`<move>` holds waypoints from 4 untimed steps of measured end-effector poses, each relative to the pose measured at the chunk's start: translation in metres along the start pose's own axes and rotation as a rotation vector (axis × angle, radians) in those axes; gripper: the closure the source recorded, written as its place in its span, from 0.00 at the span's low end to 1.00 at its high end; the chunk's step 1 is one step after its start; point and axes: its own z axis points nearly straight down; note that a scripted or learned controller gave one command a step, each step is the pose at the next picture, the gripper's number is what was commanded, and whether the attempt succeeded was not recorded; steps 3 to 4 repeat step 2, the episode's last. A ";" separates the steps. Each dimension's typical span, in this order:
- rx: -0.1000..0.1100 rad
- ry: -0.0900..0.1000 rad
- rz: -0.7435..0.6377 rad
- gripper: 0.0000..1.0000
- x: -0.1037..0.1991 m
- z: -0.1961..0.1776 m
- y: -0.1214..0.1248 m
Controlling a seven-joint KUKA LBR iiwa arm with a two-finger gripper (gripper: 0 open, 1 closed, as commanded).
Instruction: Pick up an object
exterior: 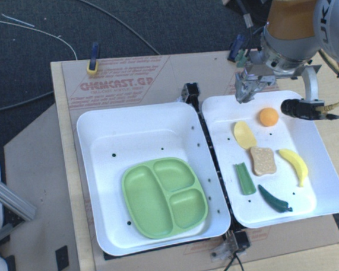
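Dark carpet surrounds a brown board [128, 76] printed with red lettering, and on that board sit two shallow white bins side by side.

Nearest the camera, in the left bin [97, 133], lies a green divided plate [163, 196] with three compartments, resting toward the bin's near edge. In the near part of the right bin [322, 177] lies a dark green pepper [274, 199], slanted, with a light green stick [244, 178] just beside it, a little farther back. A slice of bread [263, 161] lies just beyond those two, close to the stick. To its right a banana [296, 165] curves down toward the near edge, apart from the bread. Farther back, a pale yellow oval piece [244, 135] sits just above the bread, close to its far edge. An orange ball [268, 117] rests near the bin's far side, well apart from the banana.

At the far left corner of that same bin hangs the gripper [246, 93], pointing down over bare white floor, with nothing between its fingers [241, 94]; they appear close together, though whether they are fully closed is hard to tell. It stands apart from the orange ball and the yellow piece. Above it the arm [292, 13] rises, grey with an orange band.

Farthest off, a yellow-and-blue clamp [93, 59] grips the board's back edge, and thin cables [40, 31] trail across the carpet.
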 end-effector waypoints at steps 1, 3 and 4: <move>-0.001 -0.002 0.000 1.00 0.053 -0.001 0.001; 0.004 -0.002 0.002 1.00 0.099 0.016 0.000; 0.004 -0.002 0.002 1.00 0.099 0.016 0.000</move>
